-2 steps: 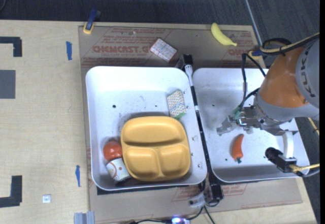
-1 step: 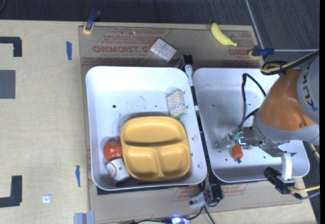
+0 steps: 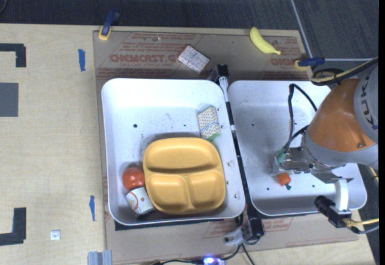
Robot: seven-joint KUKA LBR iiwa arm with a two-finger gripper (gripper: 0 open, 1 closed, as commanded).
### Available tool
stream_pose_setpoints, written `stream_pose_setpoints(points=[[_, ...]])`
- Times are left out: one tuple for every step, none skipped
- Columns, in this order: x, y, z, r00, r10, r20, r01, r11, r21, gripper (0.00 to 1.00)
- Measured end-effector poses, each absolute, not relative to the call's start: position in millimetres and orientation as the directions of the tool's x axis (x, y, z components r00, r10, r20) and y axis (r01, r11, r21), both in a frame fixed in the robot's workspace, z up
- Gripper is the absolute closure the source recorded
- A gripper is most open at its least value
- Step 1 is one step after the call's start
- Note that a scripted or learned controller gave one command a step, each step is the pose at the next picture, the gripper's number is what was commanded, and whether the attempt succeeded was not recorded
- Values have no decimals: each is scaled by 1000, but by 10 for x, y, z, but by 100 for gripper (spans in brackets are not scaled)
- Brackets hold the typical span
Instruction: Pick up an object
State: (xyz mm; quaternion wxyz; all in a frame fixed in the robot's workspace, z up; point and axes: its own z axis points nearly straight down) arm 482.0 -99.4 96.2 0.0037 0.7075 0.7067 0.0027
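My gripper [image 3: 284, 166] is low over the floor of the right bin [image 3: 258, 137], near its middle, below the arm's orange band. A small orange object [image 3: 284, 180] lies on the bin floor right at the gripper's tip, partly covered by it. I cannot make out whether the gripper is touching it. The left bin [image 3: 120, 107] holds a large yellow compartment tray [image 3: 183, 173], a red-orange round item [image 3: 132, 176], a white and orange cup [image 3: 139, 200] and a patterned packet [image 3: 209, 121].
A yellow banana [image 3: 263, 41] and a patterned packet [image 3: 192, 58] lie on the cardboard behind the bins. The divider between the two bins [image 3: 231, 137] runs just left of the gripper. Black cables loop from the arm over the right bin.
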Motion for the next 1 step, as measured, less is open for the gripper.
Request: stream_pose_setpoints(points=[[4802, -117, 1848, -1, 1000, 1, 1000, 1, 1, 100]])
